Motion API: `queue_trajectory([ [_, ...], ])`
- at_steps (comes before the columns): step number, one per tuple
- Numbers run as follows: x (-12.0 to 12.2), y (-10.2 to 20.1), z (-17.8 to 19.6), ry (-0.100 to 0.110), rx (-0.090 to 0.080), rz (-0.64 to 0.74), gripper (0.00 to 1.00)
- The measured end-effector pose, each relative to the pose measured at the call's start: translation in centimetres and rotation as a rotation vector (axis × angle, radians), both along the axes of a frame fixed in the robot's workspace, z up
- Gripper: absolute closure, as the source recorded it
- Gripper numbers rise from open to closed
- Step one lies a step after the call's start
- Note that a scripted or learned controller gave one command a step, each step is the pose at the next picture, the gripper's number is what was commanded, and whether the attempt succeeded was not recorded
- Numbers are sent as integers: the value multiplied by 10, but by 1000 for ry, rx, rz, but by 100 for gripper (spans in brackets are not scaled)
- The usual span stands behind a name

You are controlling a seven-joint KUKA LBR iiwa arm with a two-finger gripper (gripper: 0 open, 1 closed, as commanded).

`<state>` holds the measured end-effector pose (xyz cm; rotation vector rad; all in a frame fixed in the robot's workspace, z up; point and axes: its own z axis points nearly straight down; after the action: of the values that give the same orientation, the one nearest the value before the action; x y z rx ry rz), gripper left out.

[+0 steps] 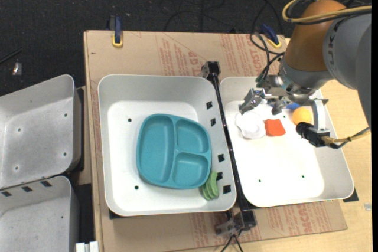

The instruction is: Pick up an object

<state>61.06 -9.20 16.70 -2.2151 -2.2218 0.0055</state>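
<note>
The arm (348,44) is a thick grey cylinder; a rounded orange band (310,32) sits above the wrist; black cables loop along it; the gripper (264,100) is small, metallic grey with dark fittings.

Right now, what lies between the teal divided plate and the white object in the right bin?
In the camera view, the black divider where the bins meet lies between the teal divided plate and the white object, plus bare white bin floor.

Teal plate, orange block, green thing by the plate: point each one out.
Teal plate (174,150), camera view, on the middle where its dividers meet.
Orange block (274,127), camera view, on its top face.
Green thing (210,187), camera view, on its visible middle.
</note>
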Motion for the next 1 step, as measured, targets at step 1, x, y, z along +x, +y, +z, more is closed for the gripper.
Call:
queue_trajectory([
  [1,7,-5,-52,-1,-1,-4,0],
])
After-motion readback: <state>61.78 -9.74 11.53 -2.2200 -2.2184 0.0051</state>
